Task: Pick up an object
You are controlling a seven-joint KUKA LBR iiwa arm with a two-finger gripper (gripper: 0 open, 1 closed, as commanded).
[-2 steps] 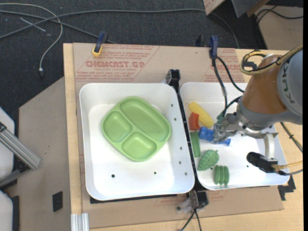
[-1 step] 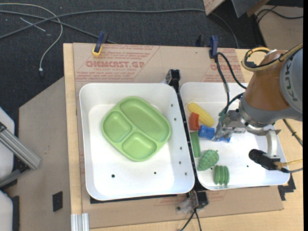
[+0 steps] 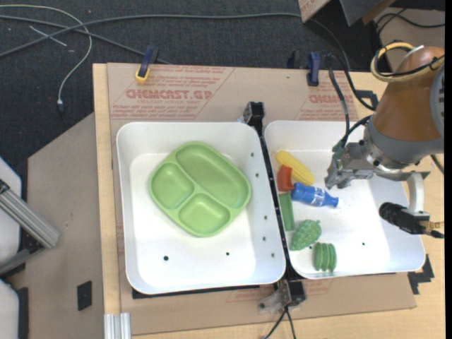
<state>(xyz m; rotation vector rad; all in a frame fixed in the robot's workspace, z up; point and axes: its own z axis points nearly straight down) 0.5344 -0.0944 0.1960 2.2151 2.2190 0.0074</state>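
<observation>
Seemingly mid-approach, the gripper [image 3: 337, 177] hangs just above the blue bottle's [image 3: 315, 195] right end in the right bin [image 3: 395, 253], its jaw state unreadable, so next comes lowering and closing.

Right bin toys, clustered on its left side: yellow corn [image 3: 295, 167] at 12 o'clock, tilted; orange-red piece [image 3: 284, 179] just below; blue bottle [image 3: 315, 196] lying flat at 3; long green piece [image 3: 286, 211] along the bin wall; leafy green [image 3: 306, 234] and striped green [image 3: 325, 256] at 6.
</observation>
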